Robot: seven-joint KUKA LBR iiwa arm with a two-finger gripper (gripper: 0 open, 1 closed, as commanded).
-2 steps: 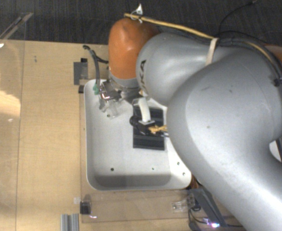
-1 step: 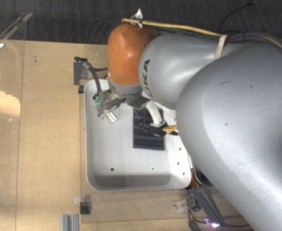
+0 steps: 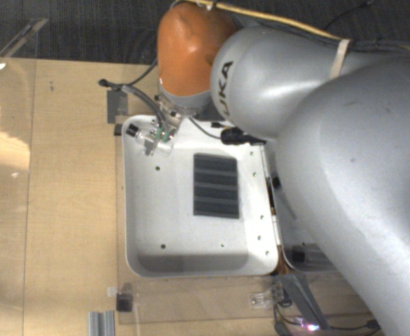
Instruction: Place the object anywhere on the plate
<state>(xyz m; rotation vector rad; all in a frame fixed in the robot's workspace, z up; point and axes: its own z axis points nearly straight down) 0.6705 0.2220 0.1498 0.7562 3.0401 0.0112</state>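
Pale wooden bench (image 3: 57, 208) fills the lower part of the view, with dark carpet (image 3: 85, 12) seen beyond its far edge. On the bench a shallow white bin (image 3: 155, 215) is set, and in it a dark grey ribbed rectangular slab (image 3: 216, 185) is laid flat, a little right of the bin's middle, apart from every wall. Four raised bands are seen across its top, running side to side. Whether this slab is the object or the plate cannot be told. A second bin (image 3: 297, 252) is glimpsed at the right, mostly hidden under the grey arm (image 3: 331, 117). The gripper (image 3: 155, 137) is seen at the bin's far left corner, below the orange band (image 3: 185, 44), well apart from the slab. Its tip is small and blurred, with a greenish and clear part; whether the fingers are apart or together cannot be told, and nothing can be made out between them.
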